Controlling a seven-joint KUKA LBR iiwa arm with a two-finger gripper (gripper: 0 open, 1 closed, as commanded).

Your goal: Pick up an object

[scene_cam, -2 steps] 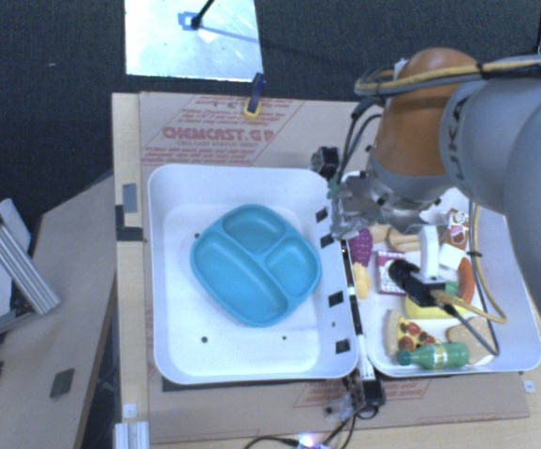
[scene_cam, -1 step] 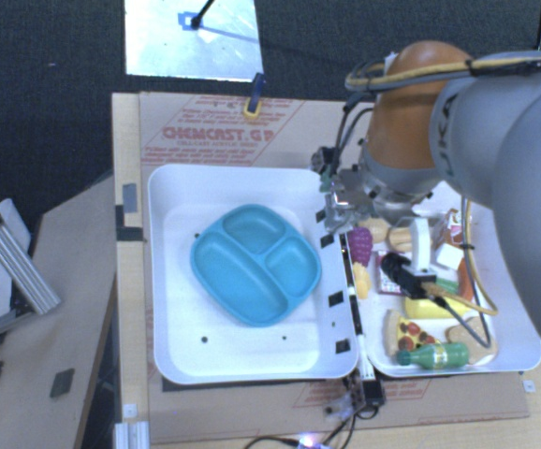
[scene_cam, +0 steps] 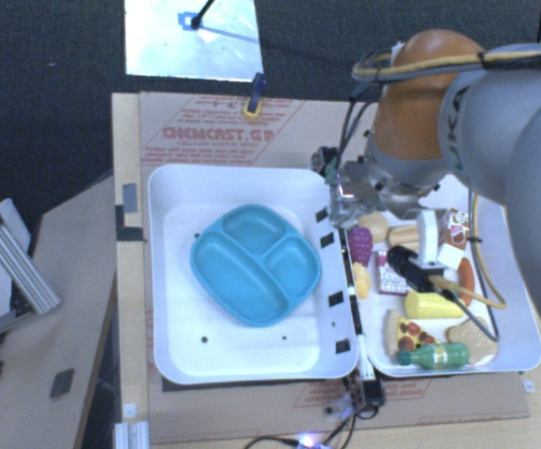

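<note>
- The arm (scene_cam: 458, 110) hangs over the right bin (scene_cam: 523, 344), wrist low at its upper left corner.
- Its jaws are hidden under the wrist; their state cannot be told.
- Toy foods, among them a green bottle (scene_cam: 431, 354) and purple grapes (scene_cam: 359, 246), lie in that bin; a blue plate (scene_cam: 255, 264) sits in the left.
- Judged step: reaching; next, a clean closing on one item.

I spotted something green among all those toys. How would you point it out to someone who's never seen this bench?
Start at the right-hand white bin, the one crowded with toy food. Look along its near edge, by the bottom rim: a small green bottle lies there on its side, just below a pizza slice. It is the one green thing in the bin; its neighbours are yellow, tan or red.
</note>
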